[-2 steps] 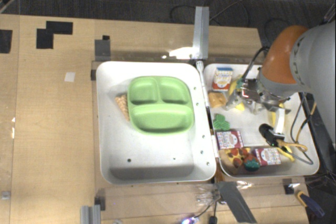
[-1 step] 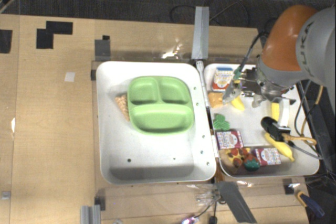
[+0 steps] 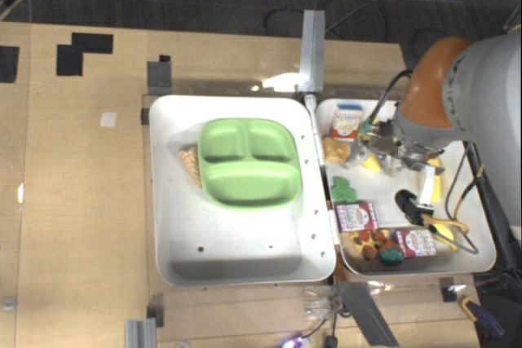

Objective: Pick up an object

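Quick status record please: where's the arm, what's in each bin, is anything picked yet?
arm: reaching in from the right, claw low over the right bin
left bin: green divided plate, tan item tucked at its left edge
right bin: small packets, a white tub, a green toy, yellow pieces, mixed clutter
grasp: fingers hidden, cannot tell

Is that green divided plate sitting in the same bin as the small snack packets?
No, the green plate lies in the left bin; the packets are in the right bin.
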Robot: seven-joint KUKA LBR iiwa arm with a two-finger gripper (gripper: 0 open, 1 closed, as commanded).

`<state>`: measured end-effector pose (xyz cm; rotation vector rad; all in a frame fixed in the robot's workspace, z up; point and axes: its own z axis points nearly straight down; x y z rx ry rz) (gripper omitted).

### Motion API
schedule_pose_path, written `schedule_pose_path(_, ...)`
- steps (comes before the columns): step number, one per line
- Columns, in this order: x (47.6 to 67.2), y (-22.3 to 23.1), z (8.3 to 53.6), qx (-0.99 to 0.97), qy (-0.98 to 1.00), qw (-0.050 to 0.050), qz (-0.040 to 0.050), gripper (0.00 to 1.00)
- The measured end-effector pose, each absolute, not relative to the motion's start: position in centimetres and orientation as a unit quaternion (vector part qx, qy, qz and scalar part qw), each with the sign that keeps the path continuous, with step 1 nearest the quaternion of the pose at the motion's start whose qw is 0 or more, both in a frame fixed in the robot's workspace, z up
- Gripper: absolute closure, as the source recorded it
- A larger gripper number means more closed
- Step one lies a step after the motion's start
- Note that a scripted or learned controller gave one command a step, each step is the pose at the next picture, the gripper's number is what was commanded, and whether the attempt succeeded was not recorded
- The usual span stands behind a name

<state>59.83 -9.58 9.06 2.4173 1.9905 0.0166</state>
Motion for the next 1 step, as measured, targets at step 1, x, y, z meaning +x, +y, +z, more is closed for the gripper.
schedule_pose_path(1, 60.13, -9.29, 10.36, 0.771, 0.637, 0.006, 0.0094, 1.00)
